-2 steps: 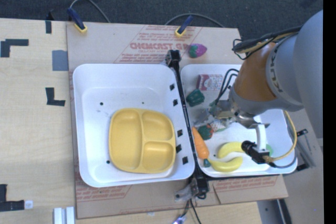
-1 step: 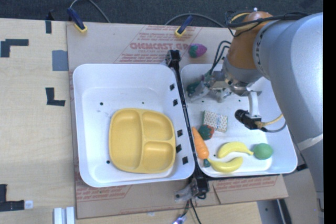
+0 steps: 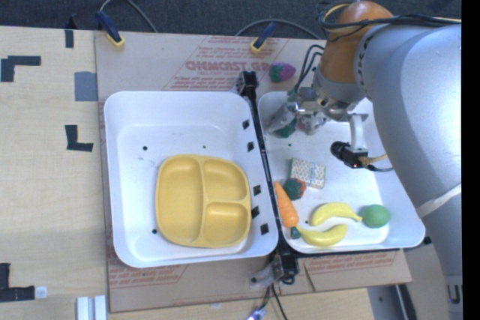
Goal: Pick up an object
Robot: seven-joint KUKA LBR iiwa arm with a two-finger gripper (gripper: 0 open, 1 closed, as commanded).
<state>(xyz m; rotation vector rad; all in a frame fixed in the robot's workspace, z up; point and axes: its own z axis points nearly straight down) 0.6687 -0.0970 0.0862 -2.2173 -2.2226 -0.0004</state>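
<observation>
My gripper (image 3: 295,118) hangs over the far left part of the right bin (image 3: 397,236), below the arm's orange band. A small dark green object (image 3: 286,130) lies right under it; I cannot tell if they touch. Nearer in the same bin lie a patterned flat block (image 3: 309,172), a small red and green piece (image 3: 293,189), an orange carrot (image 3: 286,209), two yellow bananas (image 3: 335,213) (image 3: 323,236) and a green round fruit (image 3: 375,216).
The left bin (image 3: 127,161) holds a yellow divided plate (image 3: 202,200). A purple and green item (image 3: 282,72) lies on the cardboard beyond the right bin. Black clips sit along the wall between the bins. The arm's grey body covers the right side.
</observation>
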